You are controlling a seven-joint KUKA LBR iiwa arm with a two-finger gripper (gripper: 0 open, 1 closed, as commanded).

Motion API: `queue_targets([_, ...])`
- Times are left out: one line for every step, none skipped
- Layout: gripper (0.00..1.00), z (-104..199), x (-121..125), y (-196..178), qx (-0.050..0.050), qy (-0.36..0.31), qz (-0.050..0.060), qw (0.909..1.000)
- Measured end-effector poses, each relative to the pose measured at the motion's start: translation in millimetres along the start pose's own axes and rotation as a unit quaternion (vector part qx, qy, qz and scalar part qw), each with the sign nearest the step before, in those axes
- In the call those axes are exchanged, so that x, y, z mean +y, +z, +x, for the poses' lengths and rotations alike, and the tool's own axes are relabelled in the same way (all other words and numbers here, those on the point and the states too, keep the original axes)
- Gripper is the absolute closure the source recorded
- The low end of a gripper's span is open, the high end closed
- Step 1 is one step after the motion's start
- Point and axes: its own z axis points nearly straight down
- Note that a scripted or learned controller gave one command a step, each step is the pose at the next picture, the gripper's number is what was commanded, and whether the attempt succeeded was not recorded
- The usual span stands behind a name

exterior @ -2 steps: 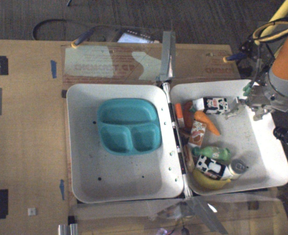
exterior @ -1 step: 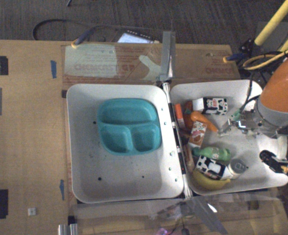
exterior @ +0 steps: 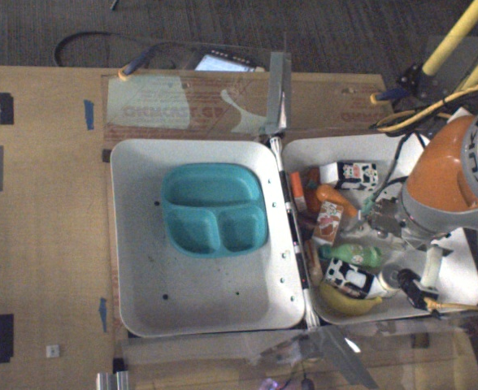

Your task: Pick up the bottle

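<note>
Green bottle (exterior: pixel 354 255) lain on side in right bin (exterior: pixel 467 279), crowded between carton (exterior: pixel 328 222) and banana (exterior: pixel 346 301). Gripper (exterior: pixel 383 216) poised beside it; finger opening cannot be told.

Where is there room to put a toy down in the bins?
The left bin has bare floor all around the teal tray, widest below it and along its left wall. The right bin is crowded: green bottle, banana, cartons and the arm fill it.
</note>
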Motion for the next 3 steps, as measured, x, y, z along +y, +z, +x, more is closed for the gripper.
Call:
queue_targets([0.00, 8.4, -1.3, 1.2, -0.003, -0.042, 0.003, 0.9991])
queue_targets([1.00, 14.3, -0.6, -8.3, 0.002, -0.045, 0.004, 0.9990])
queue_targets([1.00, 38.3, -9.1, -82.2, 0.004, -0.140, 0.025, 0.9899])
